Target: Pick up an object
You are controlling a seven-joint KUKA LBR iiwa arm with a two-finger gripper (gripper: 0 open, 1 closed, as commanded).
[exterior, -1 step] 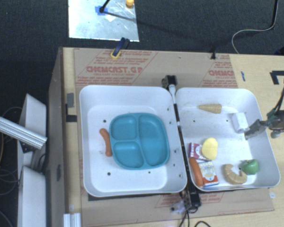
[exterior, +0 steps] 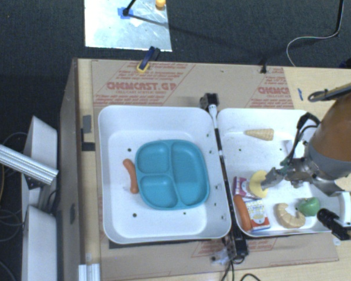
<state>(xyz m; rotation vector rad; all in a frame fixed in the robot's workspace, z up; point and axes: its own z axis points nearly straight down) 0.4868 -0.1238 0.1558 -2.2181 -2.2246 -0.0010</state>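
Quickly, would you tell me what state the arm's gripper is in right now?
Gripper: low over the right bin, beside the yellow object; open or closed cannot be told, and nothing is seen held.

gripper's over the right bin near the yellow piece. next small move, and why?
Probably a short descent onto the yellow piece. The gripper sits right beside it in the right bin, nearer than the green item or the cone. Nothing shows between its fingers yet.

Even overhead light, soft focus, faint shadows.
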